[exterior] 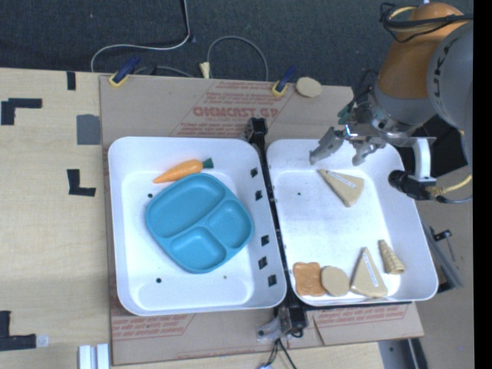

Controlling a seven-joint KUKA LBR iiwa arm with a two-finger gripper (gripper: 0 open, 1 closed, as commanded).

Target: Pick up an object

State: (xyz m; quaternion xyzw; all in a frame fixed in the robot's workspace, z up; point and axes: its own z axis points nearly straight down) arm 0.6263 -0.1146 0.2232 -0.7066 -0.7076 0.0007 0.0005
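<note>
The gripper (343, 149) hangs over the far end of the right bin (415, 229), its two fingers spread apart with nothing between them, and the likeliest target is the tan wedge (344, 185) lying flat on the bin floor just below the fingertips. It looks like a toy food piece: probably light, stiff and smooth, so it may skid or pivot if pinched near the pointed tip; a grip across the two long sloping sides near the wider end seems safest (the wedge lies low, so the fingers must reach nearly to the floor). Around it the floor is bare, and the bin's far wall is the only near obstacle. A second wedge (368, 275), a small cone (392, 258), a round biscuit (335, 280) and a toast square (307, 278) crowd the near edge, well apart from it. The left bin (127, 229) holds a blue divided plate (200, 223) and a carrot (180, 170)
</note>
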